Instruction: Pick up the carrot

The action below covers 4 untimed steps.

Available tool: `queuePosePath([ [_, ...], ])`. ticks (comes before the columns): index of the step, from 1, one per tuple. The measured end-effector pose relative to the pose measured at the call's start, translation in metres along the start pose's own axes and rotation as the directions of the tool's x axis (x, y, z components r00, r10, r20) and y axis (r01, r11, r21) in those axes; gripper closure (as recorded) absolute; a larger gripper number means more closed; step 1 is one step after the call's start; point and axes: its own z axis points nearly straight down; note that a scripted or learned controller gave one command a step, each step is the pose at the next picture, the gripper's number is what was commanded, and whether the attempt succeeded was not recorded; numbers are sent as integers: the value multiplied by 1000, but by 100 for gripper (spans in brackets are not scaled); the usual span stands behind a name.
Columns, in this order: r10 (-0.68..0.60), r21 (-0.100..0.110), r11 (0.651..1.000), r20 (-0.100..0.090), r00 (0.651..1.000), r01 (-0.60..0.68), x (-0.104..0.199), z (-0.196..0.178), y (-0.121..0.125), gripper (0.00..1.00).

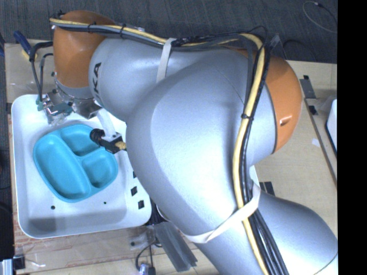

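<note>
1. The gripper (54,109) hangs over the left bin's (26,211) far-left corner; whether it holds anything, I cannot tell.
2. The carrot's position cannot be made out here.
3. Avoid the blue divided tray (71,168); confirm the carrot's place before descending.

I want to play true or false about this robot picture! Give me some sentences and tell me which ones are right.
1. A blue tray with compartments lies in the white bin. True.
2. The blue tray is full of carrots. False: its visible compartments hold nothing.
3. The grey arm covers much of the picture. True.
4. The arm has a green band near the wrist. False: the band is orange.
5. A yellow cable runs along the arm. True.
</note>
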Motion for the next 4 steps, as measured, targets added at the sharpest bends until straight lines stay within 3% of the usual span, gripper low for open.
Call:
queuePosePath([
  [2,-5,-2,1000,0,1000,5,0,-21,1,100],
  [3,165,1,986,-1,986,-165,-22,-17,-10,100],
  [4,93,0,996,-1,996,-93,-7,22,-2,100],
])
